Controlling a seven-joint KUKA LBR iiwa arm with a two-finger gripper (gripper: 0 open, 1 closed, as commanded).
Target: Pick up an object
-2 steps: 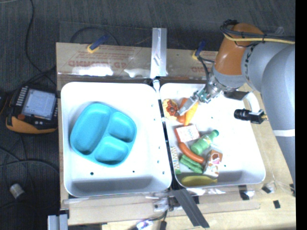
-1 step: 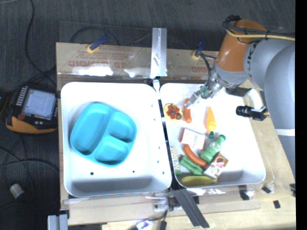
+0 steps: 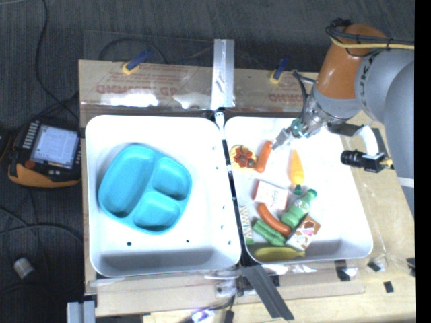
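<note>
**Closing on the orange carrot at the top of the right bin**

The orange carrot (image 3: 264, 155) lay near the back of the right bin (image 3: 350, 214), slanted, its upper end pointing toward the end effector (image 3: 286, 140) and its lower end toward the small red-and-yellow item (image 3: 242, 156) just beside it. It was a short, tapered piece, red-orange and smooth-looking, probably light plastic that could roll or skid if you nudged it off-centre. You had the end effector just above and right of the carrot's upper tip, close to it or perhaps touching; the slanted view did not settle which. Nothing sat between the fingers, and from this angle you could not tell how wide they stood.

To do this step well, you would have wanted to come down over the carrot's middle, not its tip, with the fingers straddling its narrow width across the long axis. Keeping clear of the red-and-yellow item on the left, and of the bin's centre wall beyond it, would have mattered most.

Further out, a yellow-orange piece (image 3: 295, 167) stood apart to the right, and a crowded heap filled the front of the bin: a white carton (image 3: 269, 194), a green bottle (image 3: 296, 208), a sausage-like piece (image 3: 272, 219) and green and yellow items below. The left bin (image 3: 101, 247) held a blue divided tray (image 3: 145, 188). Both bins rested on the surface (image 3: 161, 86).
</note>
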